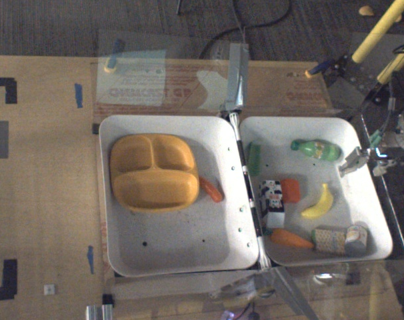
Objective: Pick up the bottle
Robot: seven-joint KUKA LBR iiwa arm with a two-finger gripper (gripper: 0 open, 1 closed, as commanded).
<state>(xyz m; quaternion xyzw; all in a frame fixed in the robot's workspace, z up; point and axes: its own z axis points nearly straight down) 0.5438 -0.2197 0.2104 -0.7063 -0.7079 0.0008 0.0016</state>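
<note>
The bottle point(317, 149) is green with a yellow-green label and lies on its side near the back of the right bin point(379, 209), cap pointing left. My gripper point(363, 159) shows as grey metal parts at that bin's right rim. It is a short way right of the bottle, slightly nearer the front, and apart from it. Nothing is visibly held in it.
The right bin also holds a green cucumber point(255, 159), a cow-print carton point(274, 196), a red block point(291, 191), a banana point(320, 203), a carrot point(291, 239) and a brown-grey sponge point(340, 240). In the left bin point(175, 245) lie an orange divided plate point(153, 172) and a small orange piece point(211, 190).
</note>
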